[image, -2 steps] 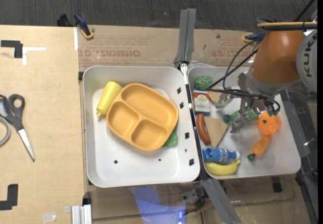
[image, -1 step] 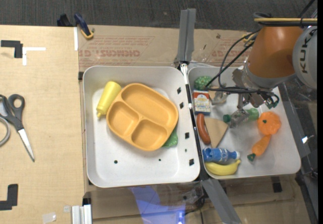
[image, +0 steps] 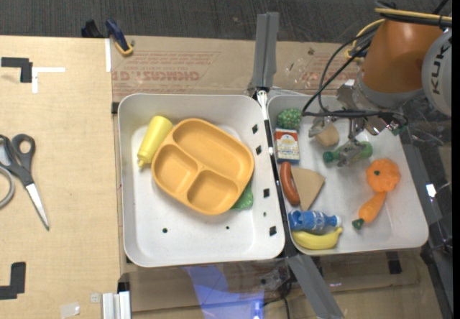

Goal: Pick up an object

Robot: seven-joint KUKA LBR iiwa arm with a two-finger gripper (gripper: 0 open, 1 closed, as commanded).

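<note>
The gripper [image: 357, 139] hangs low in the right bin [image: 411, 235], its fingers straddling a green toy [image: 348, 154]; whether they grip it cannot be told. At nine o'clock, just beside, lies a tan lump [image: 327, 136]. At four o'clock sit an orange pumpkin [image: 383, 174] and a carrot [image: 371, 207]. At seven o'clock lie a bread slice [image: 307, 186], a blue bottle [image: 313, 220] and a banana [image: 317, 239]. The left bin [image: 190, 249] holds a yellow tray [image: 202, 164].

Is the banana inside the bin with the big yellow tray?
No, the banana lies in the right bin, while the yellow tray sits in the left bin.
</note>
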